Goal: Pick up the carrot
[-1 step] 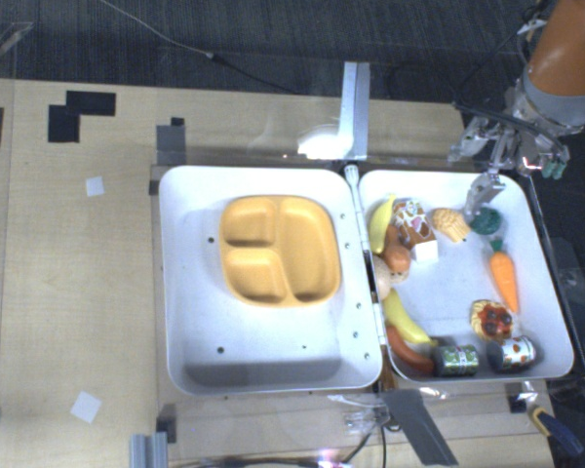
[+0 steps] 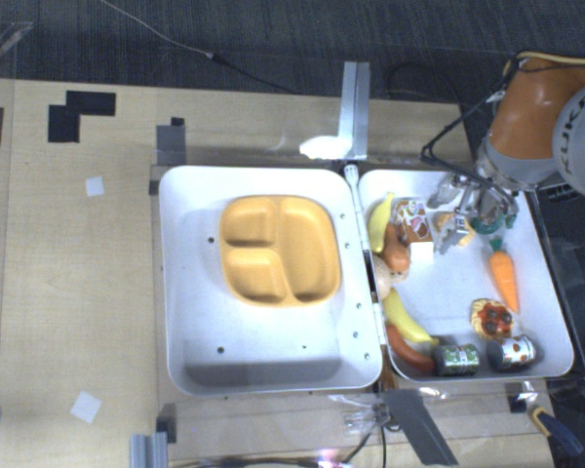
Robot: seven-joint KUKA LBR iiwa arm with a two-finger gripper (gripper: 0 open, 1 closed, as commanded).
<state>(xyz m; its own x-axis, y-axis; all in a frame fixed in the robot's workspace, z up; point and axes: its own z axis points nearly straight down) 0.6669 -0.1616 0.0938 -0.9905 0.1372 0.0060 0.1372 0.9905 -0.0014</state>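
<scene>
Carrot (image 2: 504, 279) lies in the right bin (image 2: 551, 291), close to its right wall, with its green top pointing to the far side. The gripper (image 2: 465, 218) hangs just past that green end, near the far part of the bin. It has nothing in it (how wide it is open I cannot tell, it is too small and blurry). Left of the carrot is bare white floor, so there is room there. The wall on its right leaves little room. A little pizza toy (image 2: 493, 317) sits just near the carrot's tip.
</scene>
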